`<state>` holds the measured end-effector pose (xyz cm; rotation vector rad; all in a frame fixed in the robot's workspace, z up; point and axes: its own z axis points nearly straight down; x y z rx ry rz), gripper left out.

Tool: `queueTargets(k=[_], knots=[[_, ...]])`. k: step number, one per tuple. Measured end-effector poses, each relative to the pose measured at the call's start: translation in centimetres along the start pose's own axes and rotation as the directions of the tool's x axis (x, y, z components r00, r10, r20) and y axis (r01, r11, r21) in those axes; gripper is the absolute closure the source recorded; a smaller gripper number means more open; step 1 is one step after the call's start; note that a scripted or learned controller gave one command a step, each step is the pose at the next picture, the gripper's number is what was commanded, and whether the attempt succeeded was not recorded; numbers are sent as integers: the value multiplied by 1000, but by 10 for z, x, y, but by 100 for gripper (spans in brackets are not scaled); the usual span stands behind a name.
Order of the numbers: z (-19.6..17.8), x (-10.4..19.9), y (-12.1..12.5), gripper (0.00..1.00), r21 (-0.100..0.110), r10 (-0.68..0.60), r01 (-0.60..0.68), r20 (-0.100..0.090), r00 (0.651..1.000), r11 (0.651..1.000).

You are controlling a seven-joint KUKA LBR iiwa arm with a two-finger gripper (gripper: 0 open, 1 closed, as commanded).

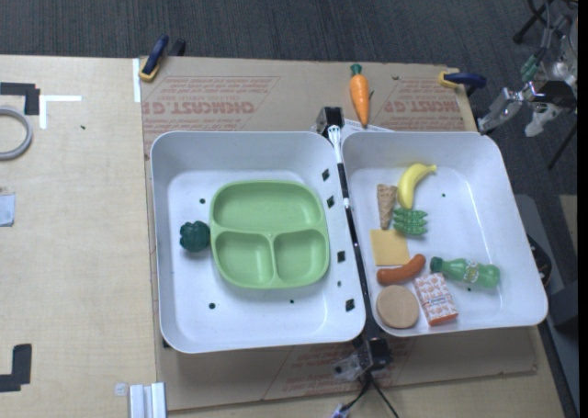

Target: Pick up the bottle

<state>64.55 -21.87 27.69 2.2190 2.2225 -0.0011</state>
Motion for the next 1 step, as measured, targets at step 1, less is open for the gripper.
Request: queueTargets(k=[1], knots=[[-10, 0, 1, 100, -1, -3, 3, 2, 1000, 1000]])
